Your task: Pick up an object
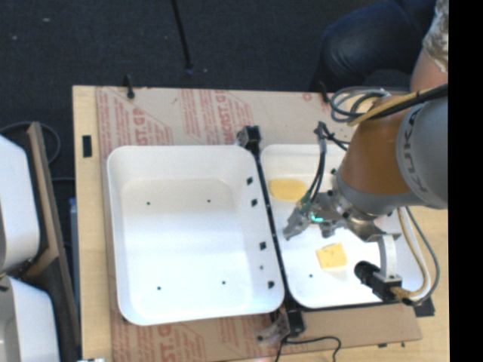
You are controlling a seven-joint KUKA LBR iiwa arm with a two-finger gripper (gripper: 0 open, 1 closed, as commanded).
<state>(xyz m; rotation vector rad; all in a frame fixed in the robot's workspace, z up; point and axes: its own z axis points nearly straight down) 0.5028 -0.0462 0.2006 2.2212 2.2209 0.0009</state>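
Two yellow things lie in the right bin (302, 157). One is a flat yellow oval (287, 189) near the bin's far left part. The other is a small yellow square block (331, 256) nearer the front. My gripper (300, 223) hangs over the bin's left half, between the two and a little left of the block. It touches neither, and nothing shows in its grasp. The grey arm with its orange band (377, 157) reaches in from the right and hides the bin's right part.
The left bin (121, 202) stands beside the right one, with a black divider strip (264, 217) along their shared edge. Both rest on a cardboard sheet (173, 115) on the bench. A person in dark clothes (377, 36) sits at the far right.
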